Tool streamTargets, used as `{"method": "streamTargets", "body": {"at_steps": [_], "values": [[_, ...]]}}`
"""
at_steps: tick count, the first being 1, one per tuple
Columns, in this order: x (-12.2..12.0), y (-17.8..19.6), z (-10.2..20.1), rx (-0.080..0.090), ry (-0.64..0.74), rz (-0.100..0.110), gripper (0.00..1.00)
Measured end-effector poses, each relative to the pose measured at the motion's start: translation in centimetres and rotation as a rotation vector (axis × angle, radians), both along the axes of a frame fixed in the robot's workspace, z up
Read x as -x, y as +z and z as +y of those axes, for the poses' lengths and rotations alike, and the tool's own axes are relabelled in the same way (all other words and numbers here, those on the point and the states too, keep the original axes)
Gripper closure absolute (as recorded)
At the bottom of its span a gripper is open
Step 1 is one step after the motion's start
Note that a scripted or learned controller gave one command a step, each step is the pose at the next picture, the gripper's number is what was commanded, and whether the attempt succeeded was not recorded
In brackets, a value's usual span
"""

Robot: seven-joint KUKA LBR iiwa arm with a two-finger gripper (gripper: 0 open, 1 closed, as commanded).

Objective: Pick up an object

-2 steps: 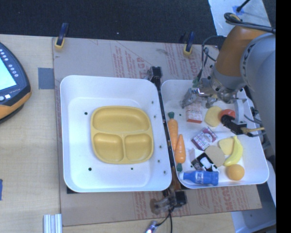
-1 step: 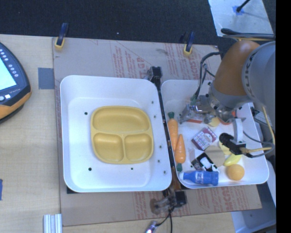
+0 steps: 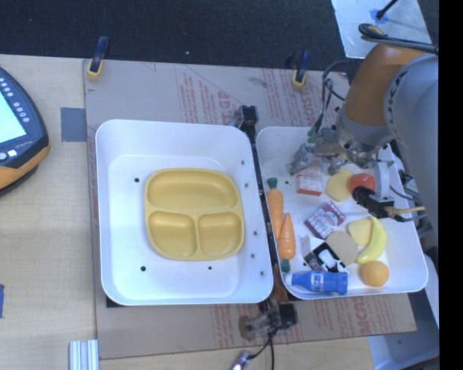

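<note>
Closest candidate under the gripper (image 3: 318, 154): small white packet with red print (image 3: 309, 182), lying flat near the back of the right bin (image 3: 417, 280) — looks light, thin, crinkly, likely slippery; best pinched across its short edges, though flat-lying means little to bite on. Gripper hovering low just above and behind it, nothing seen between the fingers; open or closed, cannot tell (metal parts blur together).

Other options in the same bin: two carrots (image 3: 280, 223), along the left wall, end to end — rigid plastic by the look, smooth, tapered, easy across the width. Banana (image 3: 374, 241), curved, glossy, firm. Orange ball (image 3: 375, 273) at the front right corner — round, prone to rolling off the fingers. Blue bottle (image 3: 319, 282) on its side at the front wall, cylindrical, could roll. Purple wrapper (image 3: 325, 220) mid-bin, soft and flat. Tan slice (image 3: 342, 245) touching the banana. Red and yellow rounded pieces (image 3: 350, 183) beside the wrist.

Left bin (image 3: 108, 206): yellow divided plate (image 3: 194, 211), three compartments, matte hard plastic, centred.

Outside: clamps at the board's back edge, teach pendant (image 3: 8, 133) far left on the bench.
</note>
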State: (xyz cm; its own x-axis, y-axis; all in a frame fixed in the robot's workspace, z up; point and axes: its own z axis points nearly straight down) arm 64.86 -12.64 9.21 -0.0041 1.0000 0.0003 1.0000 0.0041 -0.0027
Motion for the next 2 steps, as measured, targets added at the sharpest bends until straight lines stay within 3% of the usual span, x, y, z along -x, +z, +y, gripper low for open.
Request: {"method": "streamTargets", "body": {"at_steps": [1,2], "values": [[2.4,-0.1,2.0,0.001,0.002,0.002,0.00],[-0.8,0.0,2.8,0.000,0.000,0.000,0.00]]}}
